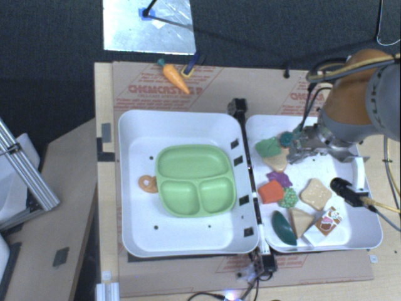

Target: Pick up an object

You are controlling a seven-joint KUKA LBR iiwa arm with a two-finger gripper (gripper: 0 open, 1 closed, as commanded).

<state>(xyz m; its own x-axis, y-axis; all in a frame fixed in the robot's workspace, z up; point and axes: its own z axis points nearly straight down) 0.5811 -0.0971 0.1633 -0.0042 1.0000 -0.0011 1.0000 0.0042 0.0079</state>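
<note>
My gripper [299, 148] hangs low over the right bin [366, 231], at the pile's upper edge; I cannot tell its state or whether it has anything. I judge this the approach step. The nearest toys, a green piece [268, 147] and a tan piece [276, 162], lie at its nine and eight o'clock, just beside it. Next: settle over one and close. The green plate [193, 179] sits in the left bin [135, 168].

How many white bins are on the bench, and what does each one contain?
2. The left bin contains a green divided plate and a small pretzel. The right bin contains a pile of toy foods, with the gripper above them; some may be hidden under the arm.
</note>
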